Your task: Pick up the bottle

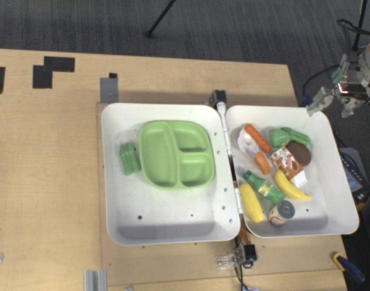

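Observation:
The bottle (261, 185) is small and green with a green cap, and it lies on its side in the right bin (330, 214), between a corn cob (252, 202) and a banana (292, 187). My gripper (331, 105) hangs outside that bin, just beyond its far right corner and well away from the bottle. Its two fingers stand apart, open, with nothing between them.
Around the bottle in the right bin are a carrot (257, 137), a green leafy item (290, 136), a brown round item (300, 154), a printed packet (285, 160) and a grey round can (286, 210). The left bin (160, 223) holds a green divided plate (175, 153) and a small green object (129, 159).

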`<action>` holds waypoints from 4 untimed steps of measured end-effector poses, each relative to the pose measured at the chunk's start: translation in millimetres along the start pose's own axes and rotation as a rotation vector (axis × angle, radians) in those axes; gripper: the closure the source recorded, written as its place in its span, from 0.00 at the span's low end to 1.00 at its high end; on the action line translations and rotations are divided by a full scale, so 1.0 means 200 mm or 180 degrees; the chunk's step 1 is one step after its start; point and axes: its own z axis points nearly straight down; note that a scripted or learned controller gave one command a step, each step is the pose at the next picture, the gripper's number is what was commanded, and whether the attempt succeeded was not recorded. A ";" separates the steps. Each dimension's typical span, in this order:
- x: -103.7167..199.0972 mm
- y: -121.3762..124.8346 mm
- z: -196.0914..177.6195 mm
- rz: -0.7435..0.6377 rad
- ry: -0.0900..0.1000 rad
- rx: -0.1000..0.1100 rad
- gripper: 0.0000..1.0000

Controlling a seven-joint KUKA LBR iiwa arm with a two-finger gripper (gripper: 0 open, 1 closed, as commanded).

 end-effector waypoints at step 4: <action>0.61 -0.72 -1.14 0.0307 0.0000 -0.0011 1.00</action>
